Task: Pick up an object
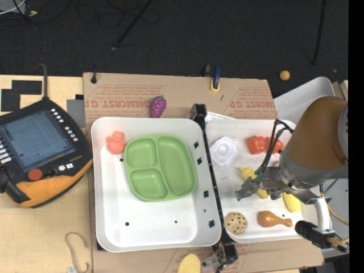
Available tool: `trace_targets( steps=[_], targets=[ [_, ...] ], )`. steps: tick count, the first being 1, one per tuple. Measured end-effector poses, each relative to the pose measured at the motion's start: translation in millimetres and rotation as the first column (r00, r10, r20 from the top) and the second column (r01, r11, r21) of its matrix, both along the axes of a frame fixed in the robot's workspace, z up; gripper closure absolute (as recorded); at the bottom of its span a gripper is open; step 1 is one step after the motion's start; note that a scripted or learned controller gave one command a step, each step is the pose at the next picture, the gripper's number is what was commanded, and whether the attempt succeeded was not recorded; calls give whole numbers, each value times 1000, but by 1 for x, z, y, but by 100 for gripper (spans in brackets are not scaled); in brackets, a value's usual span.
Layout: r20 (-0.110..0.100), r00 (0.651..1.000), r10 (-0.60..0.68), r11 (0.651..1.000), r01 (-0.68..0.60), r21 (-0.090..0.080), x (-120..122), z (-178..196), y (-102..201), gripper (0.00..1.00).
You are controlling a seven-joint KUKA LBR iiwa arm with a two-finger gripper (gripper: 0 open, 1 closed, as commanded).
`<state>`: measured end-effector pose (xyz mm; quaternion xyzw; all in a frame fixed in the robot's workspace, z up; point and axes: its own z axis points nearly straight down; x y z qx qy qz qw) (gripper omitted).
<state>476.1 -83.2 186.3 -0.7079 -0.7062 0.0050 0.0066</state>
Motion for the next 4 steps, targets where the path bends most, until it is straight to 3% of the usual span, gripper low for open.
trace_targets(
  steps=[1,3,4],
  targets=[
    [12,1000,2,1000,-2,-1,3,6,0,0],
    [13,1000,3,1000,-3,-1,5,-101,-3,0],
    [13,1000,-6,1000,6,0,5,-88,-6,100]
  ],
)
